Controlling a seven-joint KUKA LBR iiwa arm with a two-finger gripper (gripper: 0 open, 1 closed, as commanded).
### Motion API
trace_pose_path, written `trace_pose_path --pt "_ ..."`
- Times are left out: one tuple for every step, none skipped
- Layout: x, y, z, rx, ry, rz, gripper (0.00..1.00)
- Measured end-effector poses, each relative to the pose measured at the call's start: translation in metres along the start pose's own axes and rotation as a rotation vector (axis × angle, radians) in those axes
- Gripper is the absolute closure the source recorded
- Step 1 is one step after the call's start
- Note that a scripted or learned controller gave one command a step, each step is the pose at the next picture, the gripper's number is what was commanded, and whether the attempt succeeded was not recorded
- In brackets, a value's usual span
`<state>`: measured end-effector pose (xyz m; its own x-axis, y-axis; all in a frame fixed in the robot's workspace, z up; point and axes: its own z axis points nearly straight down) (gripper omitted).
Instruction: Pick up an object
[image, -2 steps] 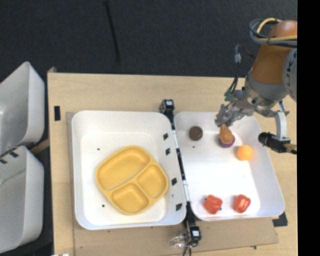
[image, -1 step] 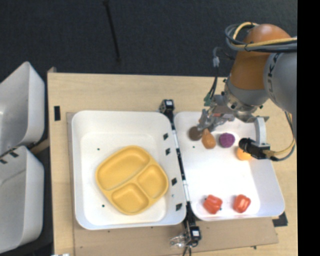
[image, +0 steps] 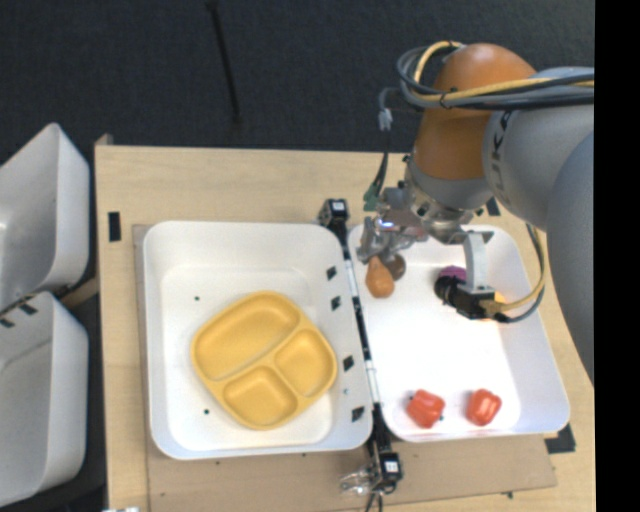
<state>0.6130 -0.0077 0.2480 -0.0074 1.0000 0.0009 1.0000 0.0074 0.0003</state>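
My gripper (image: 385, 248) hangs over a brown, potato-like object (image: 380, 279) in the right bin (image: 450, 370); I cannot tell its grip state.

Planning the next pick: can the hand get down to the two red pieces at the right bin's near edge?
Probably yes: the red pieces lie apart with bare floor around them, and the hand hovers over the same right bin.

bins (image: 170, 300): smooth white plastic | yellow tray (image: 262, 358): glossy plastic | bench (image: 240, 180): matt wood

1 fixed camera looks down slantwise on both bins (image: 160, 300).
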Motion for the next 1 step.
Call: trace_pose_path --pt "0.0617 -0.0099 0.0015 0.001 -0.001 0.001 1.0"
